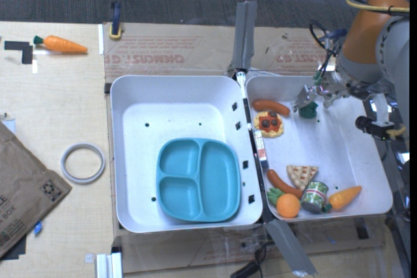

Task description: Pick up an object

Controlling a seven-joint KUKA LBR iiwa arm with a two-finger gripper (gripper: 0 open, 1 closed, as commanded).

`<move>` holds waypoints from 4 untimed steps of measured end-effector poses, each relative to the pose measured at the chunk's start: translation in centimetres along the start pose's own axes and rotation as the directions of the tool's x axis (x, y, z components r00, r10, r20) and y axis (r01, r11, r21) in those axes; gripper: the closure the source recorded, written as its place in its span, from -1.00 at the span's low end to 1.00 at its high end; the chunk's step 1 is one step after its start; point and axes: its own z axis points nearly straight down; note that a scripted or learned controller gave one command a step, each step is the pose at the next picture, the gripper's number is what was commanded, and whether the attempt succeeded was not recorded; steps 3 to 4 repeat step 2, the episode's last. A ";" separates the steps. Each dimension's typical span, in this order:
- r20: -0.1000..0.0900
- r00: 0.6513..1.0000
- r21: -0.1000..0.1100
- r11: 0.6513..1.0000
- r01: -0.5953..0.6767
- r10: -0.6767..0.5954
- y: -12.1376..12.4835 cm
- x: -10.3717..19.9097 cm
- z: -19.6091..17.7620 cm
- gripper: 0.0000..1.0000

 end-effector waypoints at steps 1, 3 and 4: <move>0.003 1.000 -0.001 1.000 0.004 -0.004 0.1 0.1 -1.0 1.00; -0.001 1.000 0.001 1.000 0.018 -0.018 -0.6 9.5 -10.2 1.00; -0.001 1.000 0.001 1.000 0.018 -0.018 -0.6 9.5 -10.2 1.00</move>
